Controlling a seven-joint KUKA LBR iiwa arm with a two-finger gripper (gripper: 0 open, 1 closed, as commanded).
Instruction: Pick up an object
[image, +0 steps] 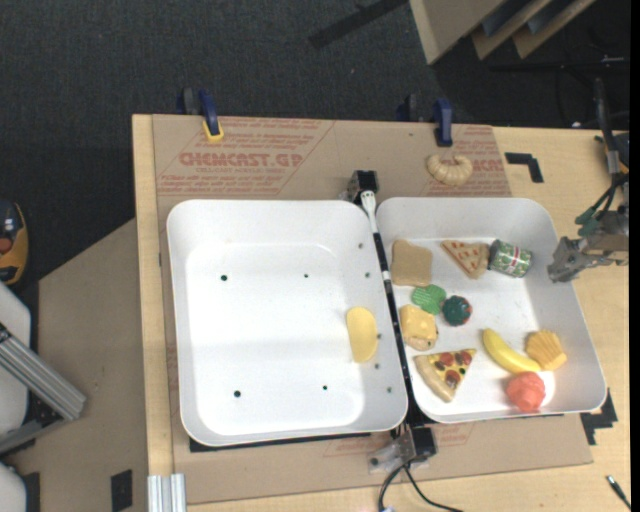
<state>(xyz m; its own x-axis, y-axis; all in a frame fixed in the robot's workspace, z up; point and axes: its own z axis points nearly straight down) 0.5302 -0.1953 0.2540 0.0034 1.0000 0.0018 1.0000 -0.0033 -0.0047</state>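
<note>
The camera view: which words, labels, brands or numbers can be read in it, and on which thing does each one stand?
"CHEMCAST G.P." in red print on the brown board under the bins; the last letters are uncertain.
A smaller red line just below it on the same board: too blurred to read.
Fainter red print on the board near the right clamp: too blurred to read.
Label on the small green can in the right bin: too small to read.

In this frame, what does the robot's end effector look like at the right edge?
The end effector is a small, dark grey metal assembly with thin prongs over the right bin's rim. Thin cables, one greenish, run up and to the right from it. No markings are legible.
</note>
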